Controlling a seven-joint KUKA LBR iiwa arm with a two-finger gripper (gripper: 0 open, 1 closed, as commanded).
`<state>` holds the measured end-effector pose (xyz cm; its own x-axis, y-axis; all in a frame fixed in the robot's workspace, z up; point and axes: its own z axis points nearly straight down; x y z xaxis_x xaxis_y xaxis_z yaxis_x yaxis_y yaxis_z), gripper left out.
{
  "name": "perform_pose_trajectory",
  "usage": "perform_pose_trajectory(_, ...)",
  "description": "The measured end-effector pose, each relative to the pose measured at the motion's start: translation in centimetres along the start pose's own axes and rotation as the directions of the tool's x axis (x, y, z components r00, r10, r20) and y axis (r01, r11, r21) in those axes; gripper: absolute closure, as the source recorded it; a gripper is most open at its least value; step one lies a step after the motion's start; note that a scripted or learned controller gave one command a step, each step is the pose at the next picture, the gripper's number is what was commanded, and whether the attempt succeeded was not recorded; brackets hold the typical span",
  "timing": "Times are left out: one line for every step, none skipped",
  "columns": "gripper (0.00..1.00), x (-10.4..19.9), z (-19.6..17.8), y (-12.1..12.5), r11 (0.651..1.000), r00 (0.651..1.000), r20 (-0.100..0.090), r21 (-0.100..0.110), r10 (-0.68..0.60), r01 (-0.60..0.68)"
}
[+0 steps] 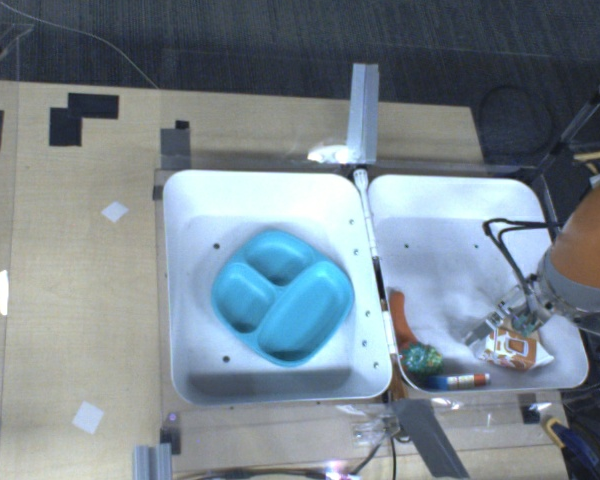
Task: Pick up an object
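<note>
The tool (502,326) hangs low in the right bin (450,208), just over a white-and-orange packet (515,350) at the near right corner; whether it grips anything cannot be told. The packet seems to lie flat, long axis left to right. Left of it lie a marker (458,379), a green ball (420,358) and an orange stick (400,316) pointing near to far. A blue tray (282,296) sits in the left bin (195,218).
</note>
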<state>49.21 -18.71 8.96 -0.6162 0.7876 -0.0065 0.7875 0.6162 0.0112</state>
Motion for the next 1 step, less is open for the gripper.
perform_pose_trajectory(0.00, 4.01, 0.00, 5.95, 0.996, 0.996, 0.005, 0.000, -0.092, 0.092)
